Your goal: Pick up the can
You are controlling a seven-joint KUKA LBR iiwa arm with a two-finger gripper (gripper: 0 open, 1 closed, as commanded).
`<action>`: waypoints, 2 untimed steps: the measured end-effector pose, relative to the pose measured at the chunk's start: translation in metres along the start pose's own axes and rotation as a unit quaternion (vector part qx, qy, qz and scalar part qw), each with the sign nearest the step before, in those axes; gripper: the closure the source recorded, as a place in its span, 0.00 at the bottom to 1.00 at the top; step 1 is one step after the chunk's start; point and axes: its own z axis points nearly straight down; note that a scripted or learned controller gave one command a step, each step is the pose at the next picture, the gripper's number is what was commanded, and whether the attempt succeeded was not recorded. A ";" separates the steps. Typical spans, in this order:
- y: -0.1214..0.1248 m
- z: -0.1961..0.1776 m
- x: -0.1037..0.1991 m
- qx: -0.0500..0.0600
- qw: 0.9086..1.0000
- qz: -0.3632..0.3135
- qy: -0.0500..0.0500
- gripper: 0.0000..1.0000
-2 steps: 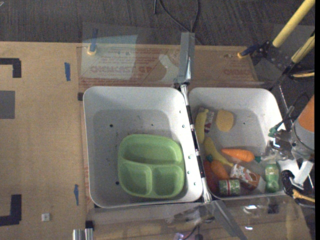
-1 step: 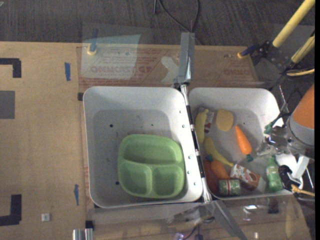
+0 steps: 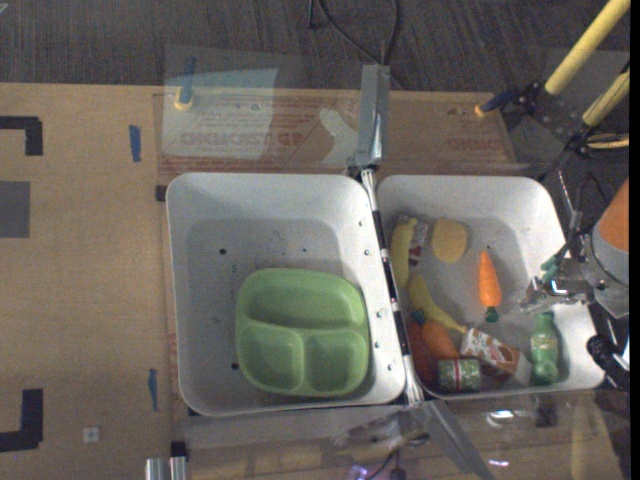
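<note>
Two white bins stand side by side; the left bin (image 3: 190, 218) holds a green tray (image 3: 300, 333), and the right bin (image 3: 520, 193) holds the small items. The can (image 3: 458, 373) lies on its side near the front wall of the right bin, with a red and green label. It is touching an orange carton (image 3: 492, 351) on one side and is just beside a red-orange vegetable (image 3: 437, 338) on the other. A banana (image 3: 432, 308) lies behind them, a carrot (image 3: 488, 283) further back, and a green bottle (image 3: 544, 350) is near the carton.

The gripper (image 3: 553, 286) is at the right edge of this bin, apart from the can, and its jaws look spread and hold nothing.

The risk, I think, is the crowding: fingers coming down may hit the carton or the vegetable, or close on the wrong item. Also the can is round and lying flat, so it may roll away or slip toward the bin wall.
</note>
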 end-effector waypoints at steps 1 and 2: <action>0.003 -0.109 0.019 -0.001 0.996 -0.087 -0.001 1.00; 0.073 -0.132 0.055 -0.001 1.000 0.030 -0.001 1.00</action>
